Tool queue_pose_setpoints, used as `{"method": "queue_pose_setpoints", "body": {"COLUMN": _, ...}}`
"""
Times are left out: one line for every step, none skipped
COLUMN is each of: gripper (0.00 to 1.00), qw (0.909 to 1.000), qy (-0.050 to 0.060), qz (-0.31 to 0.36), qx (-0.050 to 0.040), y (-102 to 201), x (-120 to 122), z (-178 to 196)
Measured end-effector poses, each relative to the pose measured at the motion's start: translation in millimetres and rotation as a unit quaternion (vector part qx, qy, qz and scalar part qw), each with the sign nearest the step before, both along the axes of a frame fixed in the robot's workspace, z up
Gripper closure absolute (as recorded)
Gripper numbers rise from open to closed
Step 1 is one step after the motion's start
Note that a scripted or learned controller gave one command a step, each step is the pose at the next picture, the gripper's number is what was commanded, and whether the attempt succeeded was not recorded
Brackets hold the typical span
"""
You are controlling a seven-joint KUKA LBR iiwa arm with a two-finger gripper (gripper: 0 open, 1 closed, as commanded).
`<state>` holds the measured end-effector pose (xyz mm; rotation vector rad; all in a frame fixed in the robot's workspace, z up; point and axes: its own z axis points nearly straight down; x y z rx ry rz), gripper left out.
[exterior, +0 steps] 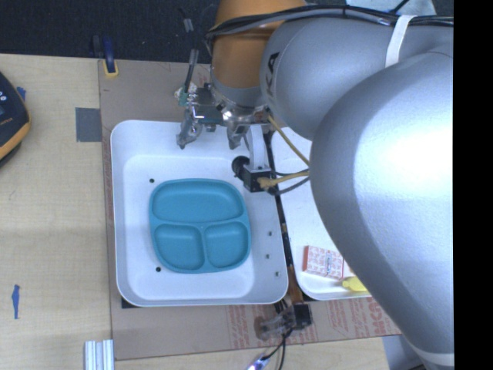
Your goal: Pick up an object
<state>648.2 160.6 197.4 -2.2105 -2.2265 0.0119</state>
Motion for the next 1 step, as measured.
{"method": "queue_pose_setpoints", "body": {"gripper": 1.0, "qw": 1.0, "qy": -0.001, "qz": 0.003, "qx": 0.0, "y": 0.2, "x": 1.1, "z": 12.6}}
